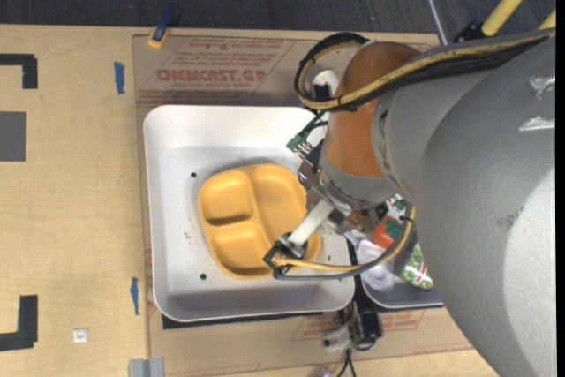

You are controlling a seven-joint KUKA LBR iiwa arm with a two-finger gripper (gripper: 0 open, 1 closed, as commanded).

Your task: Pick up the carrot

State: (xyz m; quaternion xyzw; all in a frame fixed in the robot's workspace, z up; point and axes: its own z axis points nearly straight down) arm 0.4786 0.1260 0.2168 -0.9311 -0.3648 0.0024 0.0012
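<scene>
The grey arm with its orange band (362, 124) reaches in from the right and hangs over the seam between the two white bins. My gripper (364, 229) sits low under the wrist, at the left end of the right bin, mostly hidden by the arm. A small orange-red piece (385, 236), which may be the carrot, peeks out right beside it. I cannot tell whether that piece is touched or held.
A yellow divided plate (247, 216) lies in the left bin (168, 190), its right edge close to the wrist. A green and white item (415, 271) and something white (378, 276) lie in the right bin, whose rest is covered by the arm.
</scene>
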